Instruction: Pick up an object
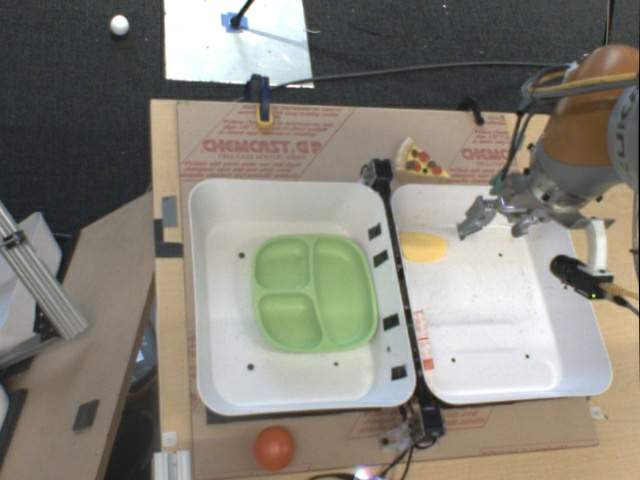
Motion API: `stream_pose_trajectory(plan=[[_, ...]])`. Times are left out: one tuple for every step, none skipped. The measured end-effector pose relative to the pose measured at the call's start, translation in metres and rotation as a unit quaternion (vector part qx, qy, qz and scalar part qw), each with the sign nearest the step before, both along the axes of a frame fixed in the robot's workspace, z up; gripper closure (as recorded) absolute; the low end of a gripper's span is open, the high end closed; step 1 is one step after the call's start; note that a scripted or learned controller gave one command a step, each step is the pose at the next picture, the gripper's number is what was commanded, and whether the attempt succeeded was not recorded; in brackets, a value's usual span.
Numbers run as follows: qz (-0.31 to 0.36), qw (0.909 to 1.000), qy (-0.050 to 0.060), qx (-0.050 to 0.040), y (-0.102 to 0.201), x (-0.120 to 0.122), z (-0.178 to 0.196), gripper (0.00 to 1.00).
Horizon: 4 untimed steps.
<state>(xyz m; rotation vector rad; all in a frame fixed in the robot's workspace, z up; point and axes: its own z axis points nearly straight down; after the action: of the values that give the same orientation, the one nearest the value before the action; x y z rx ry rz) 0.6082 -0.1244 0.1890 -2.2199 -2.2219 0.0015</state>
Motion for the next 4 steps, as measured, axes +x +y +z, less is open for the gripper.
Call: stream_pose_trajectory(plan=[[0.000, 1.0000, 0.001, 0.0004, 0.000, -0.005, -0.062, 0.00], [0.000, 1.0000, -0.003, -0.0004, -0.001, -0.003, -0.047, 1.00], [0.002, 1.0000, -0.004, -0.0004, 0.004, 0.006, 0.001, 1.00], [0.002, 1.0000, -0.005, -0.0006, 0.004, 0.008, 0.056, 1.00]])
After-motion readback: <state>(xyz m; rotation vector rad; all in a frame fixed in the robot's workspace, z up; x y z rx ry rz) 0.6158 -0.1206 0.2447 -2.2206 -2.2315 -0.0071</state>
